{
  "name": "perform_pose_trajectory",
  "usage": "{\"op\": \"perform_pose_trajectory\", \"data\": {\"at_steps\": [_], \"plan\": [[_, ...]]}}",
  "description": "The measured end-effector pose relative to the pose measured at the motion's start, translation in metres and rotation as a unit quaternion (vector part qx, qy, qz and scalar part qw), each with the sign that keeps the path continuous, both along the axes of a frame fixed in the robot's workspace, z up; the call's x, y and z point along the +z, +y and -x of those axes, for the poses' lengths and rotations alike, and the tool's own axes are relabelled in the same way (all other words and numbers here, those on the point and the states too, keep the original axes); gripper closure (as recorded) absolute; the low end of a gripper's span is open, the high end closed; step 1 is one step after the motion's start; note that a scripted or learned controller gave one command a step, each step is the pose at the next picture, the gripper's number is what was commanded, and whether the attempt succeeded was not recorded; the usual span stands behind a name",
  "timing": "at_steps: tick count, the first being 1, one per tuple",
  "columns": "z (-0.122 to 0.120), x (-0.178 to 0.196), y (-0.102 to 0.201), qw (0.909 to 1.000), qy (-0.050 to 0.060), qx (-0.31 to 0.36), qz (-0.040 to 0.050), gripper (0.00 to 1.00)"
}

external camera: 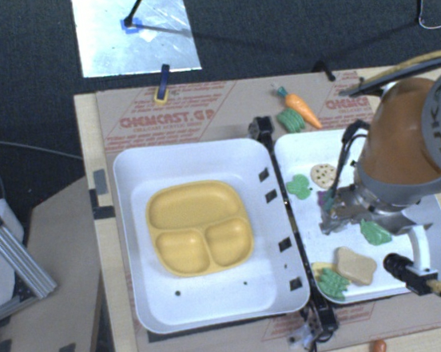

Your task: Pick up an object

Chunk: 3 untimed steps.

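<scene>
Green leafy plastic toy piece [375,231] looks like the nearest pick candidate. It lies flat on the floor of the right-hand shallow white bin [376,133], just beside the gripper [335,216] on its right. The gripper sits low over the bin's middle, on bare floor. Nothing visible in the claw, and I can't tell from this angle whether it's released or clenched. My read: approach/descent step, no grasp yet. Other options in the same bin are a round tan speckled cookie [322,172] and a second green leafy piece [298,187] above the gripper, and a tan bread-slice block [355,264] below it, touching a third green leafy piece [332,281] in the corner. Next move calls for centring over one item, since the gripper currently sits between them. Room: the centre floor is open; the bread and corner green sit tight to the bin's near wall and the divider rim, so they're poor for clearance. The orange toy carrot [302,108] lies outside the bin on the cardboard sheet [195,102]. The left-hand white bin [134,223] has only a yellow three-compartment tray [199,226].
</scene>
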<state>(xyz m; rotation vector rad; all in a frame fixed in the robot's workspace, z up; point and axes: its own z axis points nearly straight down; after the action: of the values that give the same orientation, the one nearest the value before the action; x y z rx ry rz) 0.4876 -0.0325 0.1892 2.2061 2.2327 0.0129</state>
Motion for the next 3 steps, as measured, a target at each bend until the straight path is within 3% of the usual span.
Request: {"op": "perform_pose_trajectory", "data": {"at_steps": [1,2,3], "plan": [[-0.001,0.120,0.078,1.0000,-0.004,0.001,-0.0006,1.00],[-0.008,-0.012,0.137,1.0000,0.009,-0.001,0.0016,1.00],[-0.051,-0.005,0.086,1.0000,0.002,-0.007,0.0023,1.00]]}}
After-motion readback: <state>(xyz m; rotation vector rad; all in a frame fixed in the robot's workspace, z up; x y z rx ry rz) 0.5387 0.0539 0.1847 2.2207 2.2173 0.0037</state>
